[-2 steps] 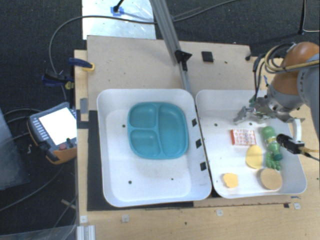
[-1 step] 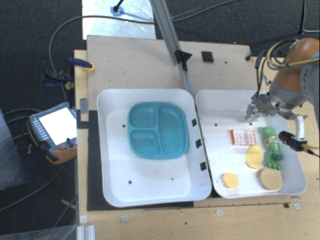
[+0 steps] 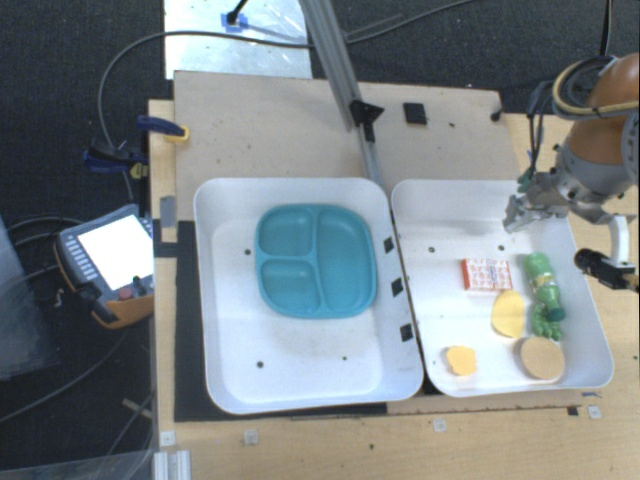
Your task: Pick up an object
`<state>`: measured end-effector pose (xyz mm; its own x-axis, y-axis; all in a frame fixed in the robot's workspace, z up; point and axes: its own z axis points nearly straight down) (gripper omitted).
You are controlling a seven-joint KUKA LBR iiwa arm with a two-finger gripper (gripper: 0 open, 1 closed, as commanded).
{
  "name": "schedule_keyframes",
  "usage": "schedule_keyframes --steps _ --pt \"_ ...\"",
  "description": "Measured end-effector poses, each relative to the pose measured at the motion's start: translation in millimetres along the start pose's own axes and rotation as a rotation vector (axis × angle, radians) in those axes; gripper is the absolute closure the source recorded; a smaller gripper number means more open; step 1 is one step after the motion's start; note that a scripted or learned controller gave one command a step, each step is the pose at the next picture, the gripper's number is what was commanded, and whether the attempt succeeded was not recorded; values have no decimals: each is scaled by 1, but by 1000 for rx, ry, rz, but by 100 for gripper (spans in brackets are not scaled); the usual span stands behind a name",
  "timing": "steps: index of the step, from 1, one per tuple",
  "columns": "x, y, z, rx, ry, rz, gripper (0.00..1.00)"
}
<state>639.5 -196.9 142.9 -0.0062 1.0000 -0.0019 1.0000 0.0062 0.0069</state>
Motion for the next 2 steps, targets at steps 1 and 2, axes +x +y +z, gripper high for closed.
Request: schedule_keyframes --steps 1,2 --pt "-3 7 -46 0 0 -2 100" --pt "1 15 -93 -1 0 -2 100"
